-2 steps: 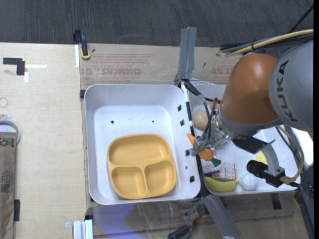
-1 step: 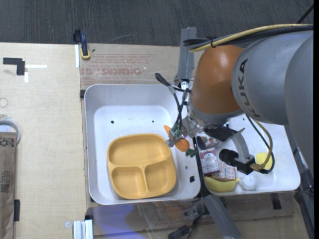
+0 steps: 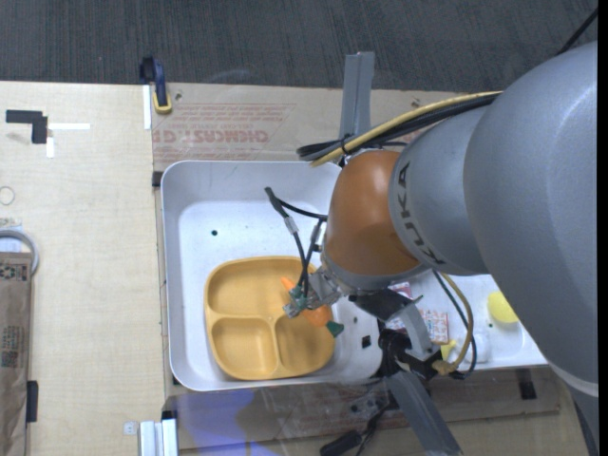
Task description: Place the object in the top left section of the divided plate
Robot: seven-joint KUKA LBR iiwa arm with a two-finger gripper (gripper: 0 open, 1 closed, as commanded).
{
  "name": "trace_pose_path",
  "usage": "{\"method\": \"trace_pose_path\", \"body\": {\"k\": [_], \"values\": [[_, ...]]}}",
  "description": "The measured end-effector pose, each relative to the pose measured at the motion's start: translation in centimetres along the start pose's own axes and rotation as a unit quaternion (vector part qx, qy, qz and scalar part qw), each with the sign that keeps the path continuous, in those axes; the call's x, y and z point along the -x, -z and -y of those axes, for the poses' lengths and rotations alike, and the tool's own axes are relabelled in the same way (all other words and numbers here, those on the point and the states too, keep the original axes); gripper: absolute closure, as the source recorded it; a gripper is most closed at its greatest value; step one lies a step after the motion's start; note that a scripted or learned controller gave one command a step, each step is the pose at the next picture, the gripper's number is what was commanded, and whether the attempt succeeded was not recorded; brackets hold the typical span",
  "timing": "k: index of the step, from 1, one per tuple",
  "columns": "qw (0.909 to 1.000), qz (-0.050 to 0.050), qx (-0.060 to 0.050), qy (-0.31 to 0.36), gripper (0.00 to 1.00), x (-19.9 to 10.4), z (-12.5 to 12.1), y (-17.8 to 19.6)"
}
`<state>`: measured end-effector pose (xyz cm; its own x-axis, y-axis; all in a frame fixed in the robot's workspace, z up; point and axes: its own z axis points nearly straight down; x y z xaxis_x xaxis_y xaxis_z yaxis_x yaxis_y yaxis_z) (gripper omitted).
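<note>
My gripper (image 3: 306,300): it hangs below my orange band (image 3: 366,218), low over the right edge of the yellow divided plate (image 3: 249,350); I cannot tell its state, since my own wrist hides most of it.
Object (image 3: 293,286): an orange piece shows right at my gripper's tip, over the plate's rim by the top section; I cannot tell whether I hold it or it lies there.
Green bit (image 3: 333,328): just beside my gripper, off the plate's right rim, on the bin floor.
Plate: three sections, lying under and to the left of my gripper.
White bin (image 3: 180,255): it holds the plate.
Yellow thing (image 3: 503,308): well off to my gripper's right, near my arm's grey shell.
</note>
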<state>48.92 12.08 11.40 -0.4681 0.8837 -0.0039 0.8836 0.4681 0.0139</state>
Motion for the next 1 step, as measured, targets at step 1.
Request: {"method": "trace_pose_path", "body": {"k": [1], "values": [[0.9885,0.000,0.010,-0.151,1.00,0.10,-1.77,-1.12]]}}
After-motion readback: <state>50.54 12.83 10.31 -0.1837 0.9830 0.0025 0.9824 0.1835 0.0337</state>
